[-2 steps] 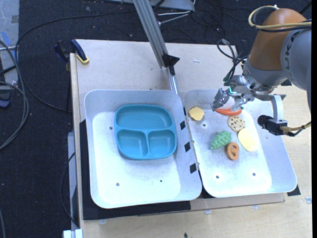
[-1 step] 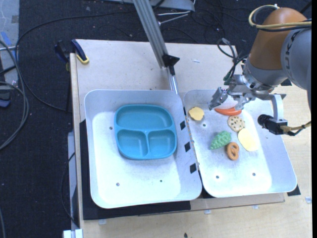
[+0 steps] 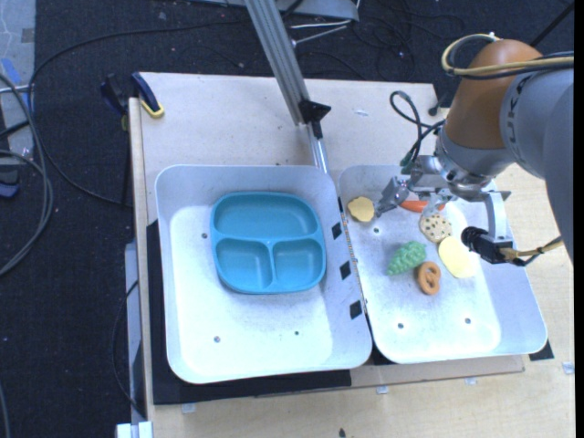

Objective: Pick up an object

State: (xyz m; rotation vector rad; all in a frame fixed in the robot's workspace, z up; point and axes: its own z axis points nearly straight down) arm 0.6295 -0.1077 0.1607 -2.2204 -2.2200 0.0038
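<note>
White right bin (image 3: 511, 336) — gripper (image 3: 398, 192) (finger state unclear) beside yellow piece (image 3: 361, 210); green toy (image 3: 407, 258), pretzel (image 3: 429, 277) nearby

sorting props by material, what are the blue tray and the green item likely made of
Blue tray: likely moulded plastic, with an even colour, a smooth soft sheen and rounded dividers. Green item: possibly plastic or rubber toy food, matte and bumpy like broccoli; too small to be sure.
</note>
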